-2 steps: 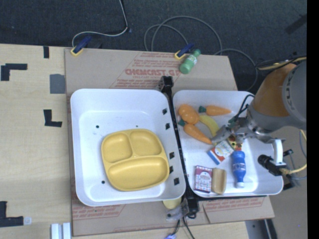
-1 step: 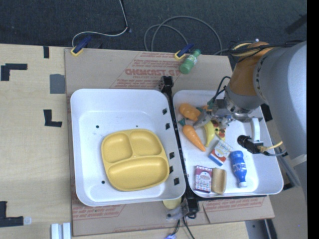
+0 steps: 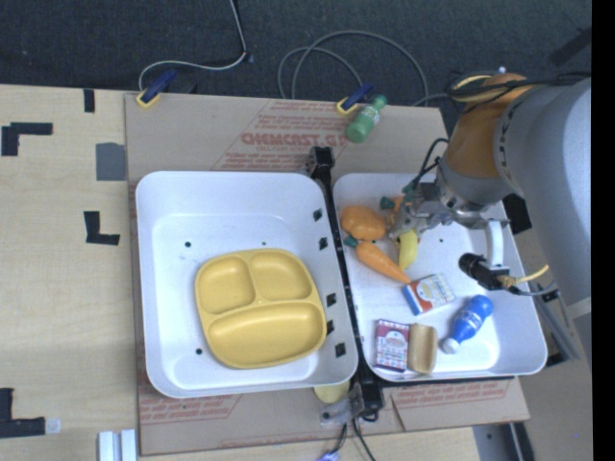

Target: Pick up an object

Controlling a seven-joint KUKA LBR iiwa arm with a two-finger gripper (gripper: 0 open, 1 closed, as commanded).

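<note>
Over the right bin's (image 3: 524, 353) far edge | claw (image 3: 415, 221) hangs low above small yellow banana (image 3: 408, 249) beside orange fruit (image 3: 363, 223), likely lining up a pick | claw's spread: cannot tell

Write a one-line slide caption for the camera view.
Gripper lowered among toy foods in right bin; yellow plate in left bin.

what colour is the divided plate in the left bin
Yellow. The divided plate shows plainly in the camera view, lying in the left bin.
</note>
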